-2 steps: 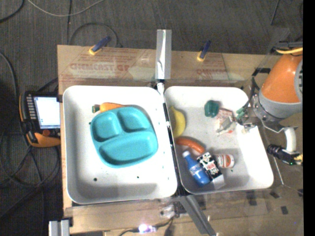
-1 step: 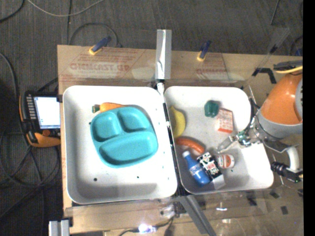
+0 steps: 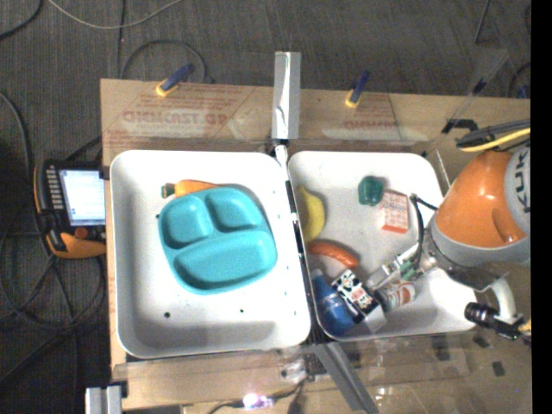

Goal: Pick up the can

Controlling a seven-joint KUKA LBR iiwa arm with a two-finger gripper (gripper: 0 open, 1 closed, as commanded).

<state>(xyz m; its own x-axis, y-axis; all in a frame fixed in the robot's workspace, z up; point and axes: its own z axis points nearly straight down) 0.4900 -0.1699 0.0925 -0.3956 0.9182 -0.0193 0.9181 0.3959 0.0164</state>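
What looks like the can (image 3: 399,297), small with red and white on it, lies near the front of the right bin (image 3: 431,166). My gripper (image 3: 392,276) hangs low just above and to the left of it, reaching in from the right under the orange wrist band (image 3: 483,205). From here I cannot see whether anything is held. A black-and-white patterned object (image 3: 354,292) lies just left of the gripper, against a blue object (image 3: 330,310).
The right bin also holds an orange-red sausage shape (image 3: 332,252), a yellow piece (image 3: 312,215) by the divider, a green item (image 3: 371,190) and a red-and-white box (image 3: 394,212). In the left bin (image 3: 129,257) a teal divided tray (image 3: 218,236) partly covers an orange object (image 3: 191,185).
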